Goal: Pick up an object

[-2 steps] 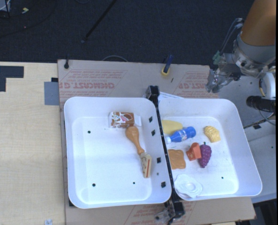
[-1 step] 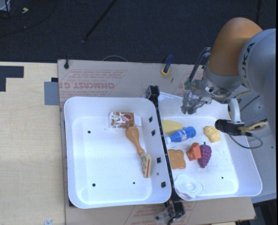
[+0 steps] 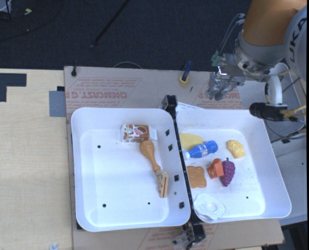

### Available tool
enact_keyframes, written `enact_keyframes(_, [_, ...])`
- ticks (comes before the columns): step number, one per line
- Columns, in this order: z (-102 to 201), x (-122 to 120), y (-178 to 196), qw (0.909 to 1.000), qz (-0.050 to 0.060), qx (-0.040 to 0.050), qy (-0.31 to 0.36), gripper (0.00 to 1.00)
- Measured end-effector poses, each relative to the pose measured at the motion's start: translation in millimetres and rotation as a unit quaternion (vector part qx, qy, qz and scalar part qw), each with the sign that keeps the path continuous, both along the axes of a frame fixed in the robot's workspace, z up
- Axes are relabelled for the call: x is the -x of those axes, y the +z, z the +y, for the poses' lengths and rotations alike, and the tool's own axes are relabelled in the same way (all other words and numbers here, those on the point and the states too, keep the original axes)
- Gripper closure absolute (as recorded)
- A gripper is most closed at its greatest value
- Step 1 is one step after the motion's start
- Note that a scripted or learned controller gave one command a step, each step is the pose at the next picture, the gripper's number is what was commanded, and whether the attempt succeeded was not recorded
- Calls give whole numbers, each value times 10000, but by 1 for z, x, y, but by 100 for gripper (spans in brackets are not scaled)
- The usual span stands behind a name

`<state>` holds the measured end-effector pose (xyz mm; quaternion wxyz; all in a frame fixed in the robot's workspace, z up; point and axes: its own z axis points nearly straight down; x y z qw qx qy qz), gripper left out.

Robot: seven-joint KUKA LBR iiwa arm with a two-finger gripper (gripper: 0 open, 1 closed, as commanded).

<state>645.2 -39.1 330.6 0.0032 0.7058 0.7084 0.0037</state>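
Currently pre-grasp: gripper (image 3: 220,91) hovered upper right of frame, above the right bin's (image 3: 271,149) far rim, nothing btwn it; open/shut state — can't tell. Candidates sat mid-bin: blue bottle (image 3: 201,149), purple grapes (image 3: 228,172). Next move prob needed: shift toward lower frame, descend.

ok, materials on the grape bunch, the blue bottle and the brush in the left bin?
Grape bunch: likely moulded plastic, uniform purple with slight sheen.
Blue bottle: probably plastic, glossy, white cap.
Brush: looks like wood, tan matt handle; bristle material too small to tell.
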Motion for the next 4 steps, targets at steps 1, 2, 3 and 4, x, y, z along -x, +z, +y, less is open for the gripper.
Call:
enact_keyframes(1, [37,4,-152,9999,113,-4,-6,100])
enact_keyframes(2, [14,65,-143,10000,87,2,-36,100])
enact_keyframes(3, [41,-2,45,10000,-47,3,-2,100])
enact_keyframes(4, [27,3,8,10000,71,7,-29,100])
